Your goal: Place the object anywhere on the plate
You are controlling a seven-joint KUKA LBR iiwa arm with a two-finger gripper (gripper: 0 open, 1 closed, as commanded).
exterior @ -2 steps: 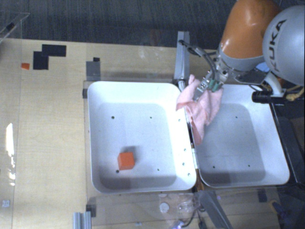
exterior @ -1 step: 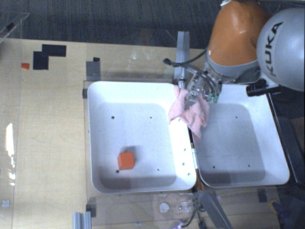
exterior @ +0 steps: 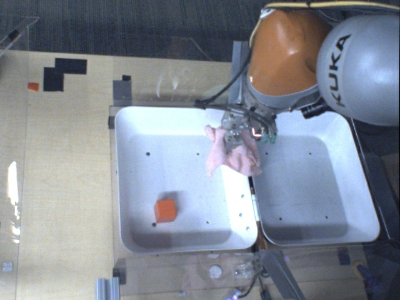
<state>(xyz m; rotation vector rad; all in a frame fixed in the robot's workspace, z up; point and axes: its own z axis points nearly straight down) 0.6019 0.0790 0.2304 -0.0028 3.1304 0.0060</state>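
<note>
The gripper (exterior: 240, 132) hangs over the far right part of the left bin (exterior: 134, 167), its fingers closed on a pink cloth (exterior: 230, 155) that dangles from them, clear of the bin floor as far as can be judged. The cloth droops close to the wall between the left bin and the right bin (exterior: 337, 230). An orange block (exterior: 165, 210) lies near the front left of the left bin. The likely trouble is a thin pinch: the cloth (limp and bunched) could slip free during a swing, or its hanging tail could catch on the wall and drag out of the fingers short of the target.
</note>
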